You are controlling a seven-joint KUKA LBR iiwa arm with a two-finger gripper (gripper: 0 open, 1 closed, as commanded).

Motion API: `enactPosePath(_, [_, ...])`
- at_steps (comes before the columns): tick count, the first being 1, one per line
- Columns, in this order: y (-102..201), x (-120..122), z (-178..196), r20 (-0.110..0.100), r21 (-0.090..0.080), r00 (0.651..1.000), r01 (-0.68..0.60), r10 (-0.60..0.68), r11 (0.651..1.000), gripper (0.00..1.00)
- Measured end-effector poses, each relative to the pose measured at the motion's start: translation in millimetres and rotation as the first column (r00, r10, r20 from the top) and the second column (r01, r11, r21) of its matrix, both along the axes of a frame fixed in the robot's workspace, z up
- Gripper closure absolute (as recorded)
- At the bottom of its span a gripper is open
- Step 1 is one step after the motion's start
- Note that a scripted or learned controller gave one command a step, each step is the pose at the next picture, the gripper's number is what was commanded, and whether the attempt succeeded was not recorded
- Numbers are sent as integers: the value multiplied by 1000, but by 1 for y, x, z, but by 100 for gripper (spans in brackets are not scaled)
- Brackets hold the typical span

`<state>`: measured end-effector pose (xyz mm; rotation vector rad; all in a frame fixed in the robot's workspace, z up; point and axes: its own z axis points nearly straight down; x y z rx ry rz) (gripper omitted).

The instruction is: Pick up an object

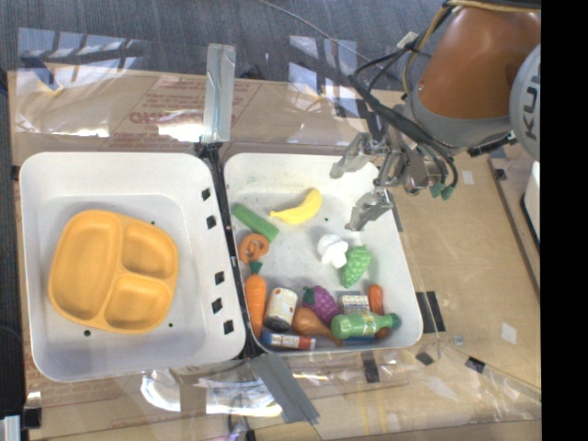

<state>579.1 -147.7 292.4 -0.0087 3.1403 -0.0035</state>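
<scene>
Toys crowd my right bin's (404, 246) near end; a banana (298, 209) lies farther back. My gripper (360, 186) hangs over the far right corner, jaws spread wide, holding nothing.

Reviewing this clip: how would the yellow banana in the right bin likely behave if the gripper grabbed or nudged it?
The banana looks like a smooth plastic toy, so probably stiff and light. Its glossy curved surface may slip between the gripper fingers unless pinched across its middle. It lies flat on bare bin floor, apart from the other toys, so a nudge would likely spin or slide it rather than roll it.
</scene>
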Motion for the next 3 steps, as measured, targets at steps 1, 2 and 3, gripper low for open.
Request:
enactPosePath(1, [-10,76,-109,-6,5,982,-186,186,982,0])
enactPosePath(2, [17,77,-202,-3,4,975,-220,220,975,0])
enactPosePath(3, [-18,81,-92,12,-5,978,-208,208,978,0])
